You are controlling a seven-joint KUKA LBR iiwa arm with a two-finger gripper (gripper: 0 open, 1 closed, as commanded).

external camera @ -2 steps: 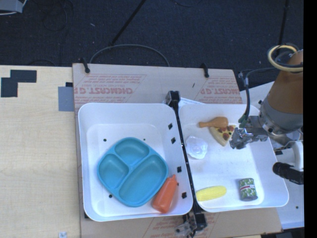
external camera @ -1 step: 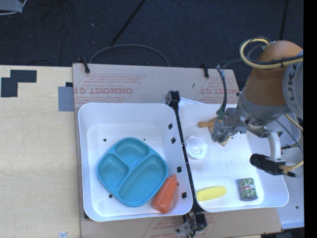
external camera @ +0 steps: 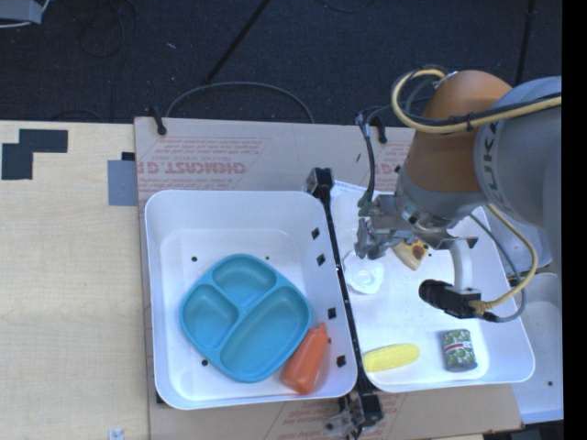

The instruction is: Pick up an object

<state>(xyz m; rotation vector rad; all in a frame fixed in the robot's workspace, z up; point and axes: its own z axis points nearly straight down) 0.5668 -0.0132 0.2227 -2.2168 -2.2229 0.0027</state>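
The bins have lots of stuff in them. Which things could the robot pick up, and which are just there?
For the job:
gripper, low in the right bin
clear cup, under the gripper
yellow corn
green can
orange bottle
blue divided plate

Just there:
left bin
black divider between the bins
cardboard sheet underneath

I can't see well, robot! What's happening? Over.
Gripper low in right bin, over a clear cup. Corn cob and green can untouched. Nothing lifted.
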